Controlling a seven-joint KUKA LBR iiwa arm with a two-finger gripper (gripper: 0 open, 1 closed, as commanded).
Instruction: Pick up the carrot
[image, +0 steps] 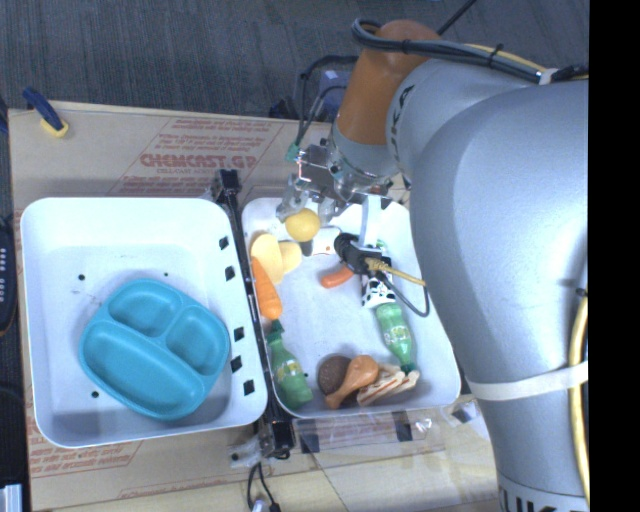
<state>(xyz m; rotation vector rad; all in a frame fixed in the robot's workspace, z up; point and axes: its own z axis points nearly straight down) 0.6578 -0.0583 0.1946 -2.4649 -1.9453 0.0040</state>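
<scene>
The carrot (265, 287) is orange and tapered. It lies along the left wall of the right bin (441, 362), pointing toward the front. My gripper (308, 204) hangs over the far left corner of that bin, behind the carrot and apart from it. A yellow lemon-like ball (302, 226) sits directly under the gripper's tip; whether it is gripped is not clear. A pale yellow piece of fruit (268, 249) rests against the carrot's far end.
The right bin also holds a small orange piece (336, 278), a black-and-white toy (375, 291), two green bottles (396, 336) (289, 374), a brown lump (333, 372) and a drumstick (361, 375). A blue divided plate (152, 346) lies in the left bin (40, 216).
</scene>
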